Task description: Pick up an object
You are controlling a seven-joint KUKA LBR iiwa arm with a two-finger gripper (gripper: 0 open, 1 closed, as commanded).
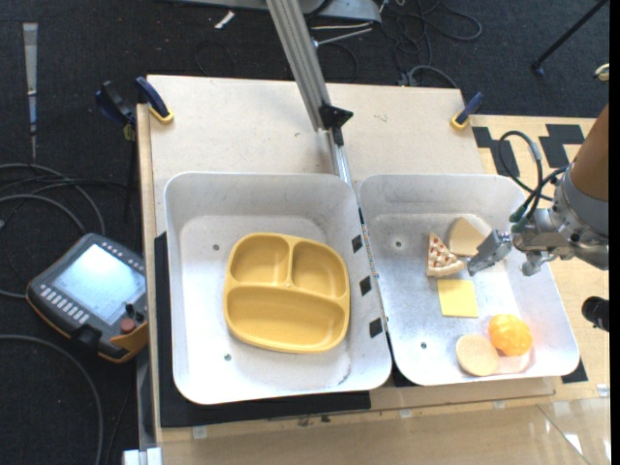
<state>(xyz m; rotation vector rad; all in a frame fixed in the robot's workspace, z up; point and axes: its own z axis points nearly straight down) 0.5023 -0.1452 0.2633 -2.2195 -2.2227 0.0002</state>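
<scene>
- The bench (pixel 242 124) carries two shallow white bins side by side; the left bin (pixel 194 211) sits at about nine o'clock from the view's centre and the right bin (pixel 407 211) at about three o'clock.
- A yellow divided tray (pixel 287 292) lies flat in the left bin, with two small compartments at its twelve o'clock side and one long compartment at its six o'clock side.
- The gripper (pixel 496 250) reaches into the right bin from three o'clock, low over the bin's middle, with nothing seen between its fingers; whether the fingers are apart or together cannot be told from this view.
- A pizza slice (pixel 441 256) lies just at nine o'clock of the gripper tip, close to it; contact cannot be judged.
- A pale round piece (pixel 469 231) lies at about eleven o'clock of the gripper, just beside the pizza slice.
- A yellow square slice (pixel 457 297) lies flat at about seven o'clock of the gripper, just below the pizza slice.
- An orange fruit (pixel 510 334) rests near the bin's five o'clock corner, touching a pale round disc (pixel 477 356) at its seven o'clock side.
- A teach pendant (pixel 92 294) lies on the dark floor at nine o'clock, well apart from the bench.
</scene>
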